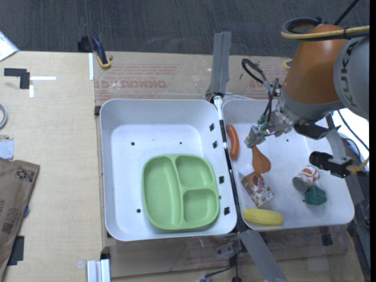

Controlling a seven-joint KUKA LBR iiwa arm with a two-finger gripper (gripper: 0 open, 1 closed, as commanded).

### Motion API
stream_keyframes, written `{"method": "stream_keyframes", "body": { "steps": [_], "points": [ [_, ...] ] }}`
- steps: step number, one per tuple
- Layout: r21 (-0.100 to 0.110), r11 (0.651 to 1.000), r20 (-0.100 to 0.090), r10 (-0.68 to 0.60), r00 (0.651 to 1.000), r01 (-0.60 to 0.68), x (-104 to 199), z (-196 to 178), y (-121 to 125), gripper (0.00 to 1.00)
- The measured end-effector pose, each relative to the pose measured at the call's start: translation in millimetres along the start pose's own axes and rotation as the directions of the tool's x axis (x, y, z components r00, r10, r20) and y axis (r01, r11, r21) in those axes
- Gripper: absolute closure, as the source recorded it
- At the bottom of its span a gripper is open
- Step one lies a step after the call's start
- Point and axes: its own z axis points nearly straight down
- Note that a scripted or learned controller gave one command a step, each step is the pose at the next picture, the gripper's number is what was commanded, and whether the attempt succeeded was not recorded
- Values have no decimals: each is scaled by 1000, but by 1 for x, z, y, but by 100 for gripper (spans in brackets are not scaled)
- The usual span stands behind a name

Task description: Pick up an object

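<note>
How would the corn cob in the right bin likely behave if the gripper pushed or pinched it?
The corn cob lies on its side, so its rounded shape would probably roll. It looks like smooth moulded plastic, likely light, stiff and somewhat slippery. It lies near the bin's front wall, which may stop it.

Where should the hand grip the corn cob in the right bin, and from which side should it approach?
Grip the corn cob across its middle, coming straight down from above. It lies flat and lengthwise along the right bin's near wall, so its narrow width probably suits the fingers, though the wall and the snack packet crowd it.

Plate (pixel 178 191) in left bin (pixel 117 119).
</note>
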Motion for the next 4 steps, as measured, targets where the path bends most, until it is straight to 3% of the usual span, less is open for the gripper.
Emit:
{"method": "stream_keyframes", "body": {
  "steps": [1,2,3,4],
  "points": [
    [3,819,1,574,819,-574,33,-36,-35,100],
    [4,894,1,447,894,-447,24,-46,-72,100],
    [4,895,1,447,895,-447,24,-46,-72,0],
    [5,838,1,546,838,-546,26,-6,-85,0]
  ]
}}
